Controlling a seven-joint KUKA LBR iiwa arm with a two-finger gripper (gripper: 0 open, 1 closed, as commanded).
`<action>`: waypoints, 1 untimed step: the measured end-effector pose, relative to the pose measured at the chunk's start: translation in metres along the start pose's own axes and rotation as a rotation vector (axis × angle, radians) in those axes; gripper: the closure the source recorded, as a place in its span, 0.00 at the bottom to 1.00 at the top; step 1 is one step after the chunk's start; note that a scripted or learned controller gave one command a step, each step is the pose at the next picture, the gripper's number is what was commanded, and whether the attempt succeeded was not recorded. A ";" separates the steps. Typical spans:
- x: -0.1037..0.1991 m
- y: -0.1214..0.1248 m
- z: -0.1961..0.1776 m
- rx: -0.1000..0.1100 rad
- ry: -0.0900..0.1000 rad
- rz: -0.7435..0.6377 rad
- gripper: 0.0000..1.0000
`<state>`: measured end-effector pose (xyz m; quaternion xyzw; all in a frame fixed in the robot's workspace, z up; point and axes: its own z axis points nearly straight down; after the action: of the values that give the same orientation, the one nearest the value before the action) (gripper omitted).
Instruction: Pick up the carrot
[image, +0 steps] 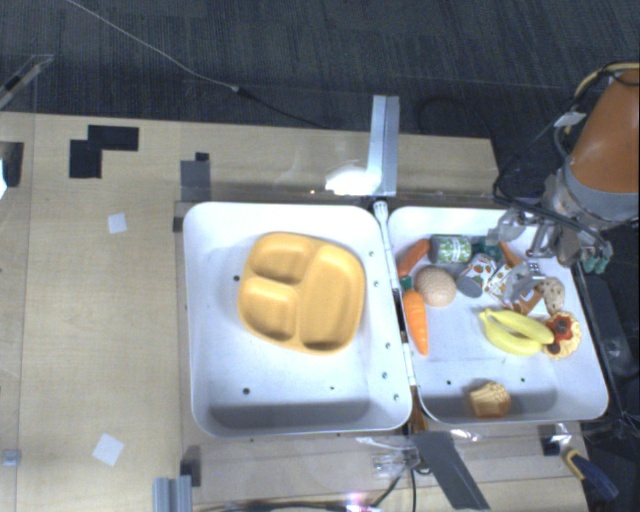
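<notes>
Carrot (416, 321) lying in right bin (590, 400), hard against the left wall, leafy end up, tip toward the bench front, just below a potato (436, 286). Likely light, stiff, smooth-skinned, tapered; best pinched across the thicker upper half. Gripper (545, 243) hovering over the bin's far right corner, well apart from carrot. Grip state: cannot tell.

I can read no text, brand, number or sign from here. The green can (451, 249) and small box (481, 275) in the right bin (590, 390) carry labels too blurred to read.
</notes>
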<state>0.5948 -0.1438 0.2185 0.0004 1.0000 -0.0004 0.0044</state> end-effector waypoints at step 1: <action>0.076 0.043 0.064 -0.002 0.006 0.069 0.00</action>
<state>0.5199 -0.1004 0.1538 0.0350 0.9994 0.0008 0.0015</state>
